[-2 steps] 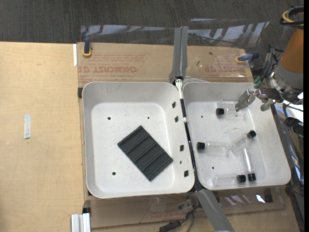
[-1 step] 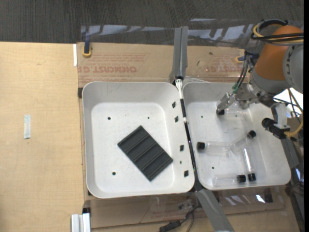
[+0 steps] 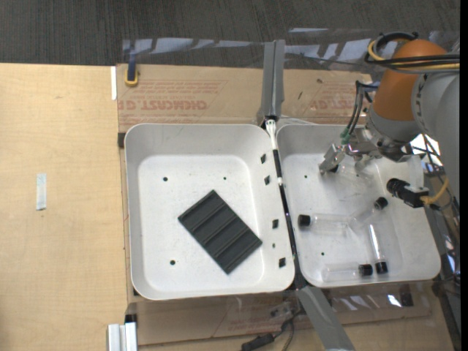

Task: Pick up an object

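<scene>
A dark grey ribbed slab [image 3: 219,231] lies at a slant in the left bin [image 3: 146,152]. Several clear plastic tubes with black caps lie in the right bin [image 3: 311,265]: one capped at the left [image 3: 304,221], one near the right wall [image 3: 380,204], and a pair by the front rim [image 3: 372,269]. My gripper [image 3: 344,159] hangs over the back part of the right bin, above the tubes and apart from them. Its fingers [image 3: 329,162] look spread open with nothing between them.
A raised divider [image 3: 278,181] with black clips separates the two bins. Cardboard [image 3: 190,97] lies behind the bins and a wooden bench top [image 3: 58,196] at the left. The arm's cables and a black fitting [image 3: 402,189] hang over the right bin's right side.
</scene>
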Robot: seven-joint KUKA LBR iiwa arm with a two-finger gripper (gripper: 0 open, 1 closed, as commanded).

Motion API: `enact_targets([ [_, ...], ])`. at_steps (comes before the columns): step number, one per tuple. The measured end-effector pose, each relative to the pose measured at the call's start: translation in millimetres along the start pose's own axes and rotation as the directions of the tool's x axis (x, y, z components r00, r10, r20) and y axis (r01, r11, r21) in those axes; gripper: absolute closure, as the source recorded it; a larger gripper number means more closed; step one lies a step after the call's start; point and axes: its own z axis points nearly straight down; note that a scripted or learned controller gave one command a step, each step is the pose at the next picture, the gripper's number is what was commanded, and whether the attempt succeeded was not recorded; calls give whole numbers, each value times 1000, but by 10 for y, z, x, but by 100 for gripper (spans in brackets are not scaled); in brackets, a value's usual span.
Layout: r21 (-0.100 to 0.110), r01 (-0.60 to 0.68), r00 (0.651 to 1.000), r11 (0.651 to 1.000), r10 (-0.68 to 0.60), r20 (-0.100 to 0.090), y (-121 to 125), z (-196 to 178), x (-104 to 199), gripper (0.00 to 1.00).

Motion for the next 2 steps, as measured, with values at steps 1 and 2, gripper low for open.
enact_targets([
  [1,-5,3,1000,1000,-3,3,8,-95,-2,100],
  [2,-20,-151,988,988,151,0,25,-1219,540,100],
])
